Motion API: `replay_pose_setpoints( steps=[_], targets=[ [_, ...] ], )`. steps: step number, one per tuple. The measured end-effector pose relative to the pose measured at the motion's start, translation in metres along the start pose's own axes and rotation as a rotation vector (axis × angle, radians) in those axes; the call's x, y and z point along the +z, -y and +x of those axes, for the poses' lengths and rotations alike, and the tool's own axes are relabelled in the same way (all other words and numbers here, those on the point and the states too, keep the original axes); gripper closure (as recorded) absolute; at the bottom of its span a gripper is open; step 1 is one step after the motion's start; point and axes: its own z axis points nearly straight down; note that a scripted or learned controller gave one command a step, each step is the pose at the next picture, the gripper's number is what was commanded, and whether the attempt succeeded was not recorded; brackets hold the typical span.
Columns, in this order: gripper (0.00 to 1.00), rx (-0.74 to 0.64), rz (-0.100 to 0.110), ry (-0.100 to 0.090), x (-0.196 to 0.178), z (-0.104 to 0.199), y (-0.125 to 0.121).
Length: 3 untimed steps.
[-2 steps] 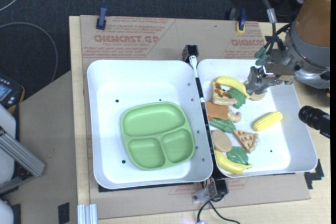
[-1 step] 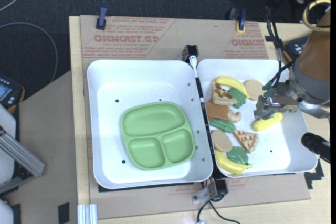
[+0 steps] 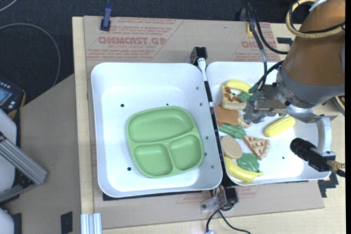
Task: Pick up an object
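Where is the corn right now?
The corn lies in the right bin, just right of the claw, with the pizza slice below and to its left.

A green three-compartment plastic tray [image 3: 164, 141] lies in the left white bin [image 3: 104, 118]; toy food pieces, perhaps a yellow plastic corn cob [image 3: 278, 126] among them, crowd the right white bin [image 3: 285, 170].
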Motion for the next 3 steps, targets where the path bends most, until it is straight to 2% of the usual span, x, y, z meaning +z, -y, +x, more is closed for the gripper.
replay_pose_setpoints(
  steps=[1, 2, 3],
  targets=[
    [1.0, 0.001, 0.008, 0.0, 0.072, 0.056, 0.002],
    [1.0, 0.006, -0.003, 0.002, 0.057, 0.053, 0.0],
    [1.0, 0.002, -0.008, 0.003, 0.093, 0.078, -0.107]
  ],
)
